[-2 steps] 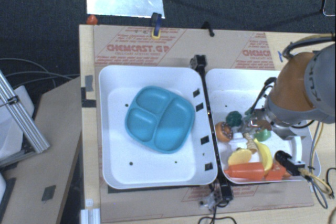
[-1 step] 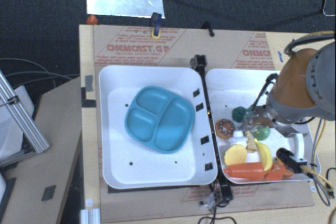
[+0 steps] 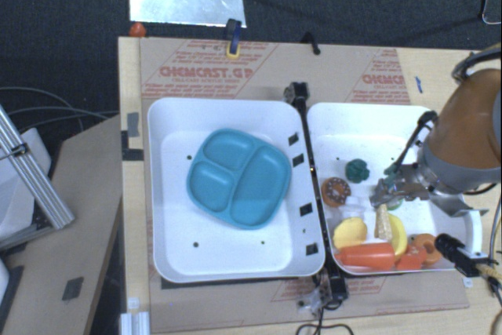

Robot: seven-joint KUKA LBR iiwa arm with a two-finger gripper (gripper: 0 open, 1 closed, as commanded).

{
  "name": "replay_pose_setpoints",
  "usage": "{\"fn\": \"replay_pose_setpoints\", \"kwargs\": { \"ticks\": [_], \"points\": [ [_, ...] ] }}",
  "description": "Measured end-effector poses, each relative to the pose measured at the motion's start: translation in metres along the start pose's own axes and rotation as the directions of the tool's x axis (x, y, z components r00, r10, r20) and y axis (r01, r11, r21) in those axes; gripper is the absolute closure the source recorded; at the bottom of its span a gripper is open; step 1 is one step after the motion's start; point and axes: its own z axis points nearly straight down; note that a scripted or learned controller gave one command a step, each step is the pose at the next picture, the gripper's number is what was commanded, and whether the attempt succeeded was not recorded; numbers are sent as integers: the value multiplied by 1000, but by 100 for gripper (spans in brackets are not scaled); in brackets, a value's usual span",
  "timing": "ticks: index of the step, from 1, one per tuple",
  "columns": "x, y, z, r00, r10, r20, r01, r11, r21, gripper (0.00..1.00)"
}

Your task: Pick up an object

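**Gripper low over the toy food in the right bin**

The thing nearest the gripper (image 3: 386, 197) is a slim tan stick-shaped piece (image 3: 383, 223), pale brown and a little speckled. Its long axis runs almost straight up and down in the camera view, the upper end pointing at the gripper and the lower end toward the bin's near wall. It lies in the near half of the right bin (image 3: 345, 121), resting against a yellow banana (image 3: 398, 234) that curves along its right side. Whether the stick is touched by the gripper cannot be told, and whether the claw is apart or together cannot be told either: the metal parts there are dark and blurred.

Just left of the stick sits a rounded yellow piece (image 3: 350, 231). Below both lies a long orange-red carrot-like piece (image 3: 367, 255), its long axis running left to right along the near wall. To its right is an orange lumpy piece (image 3: 421, 246). Farther back, a chocolate-brown sprinkled doughnut (image 3: 336, 191) lies close to the divider, and a dark green bumpy piece (image 3: 358, 169) sits just behind it.

The arm (image 3: 469, 129) comes in from the right, its orange band large above the bin.

The left bin (image 3: 169, 129) holds a blue sectioned plate (image 3: 238, 177), turned at an angle. Both bins rest on a brown printed board (image 3: 212, 67).
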Motion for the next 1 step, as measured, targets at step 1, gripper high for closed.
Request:
{"fn": "replay_pose_setpoints", "kwargs": {
  "ticks": [1],
  "points": [
    [-53,5,59,1000,7,6,-6,1000,-13,100]
  ]
}}
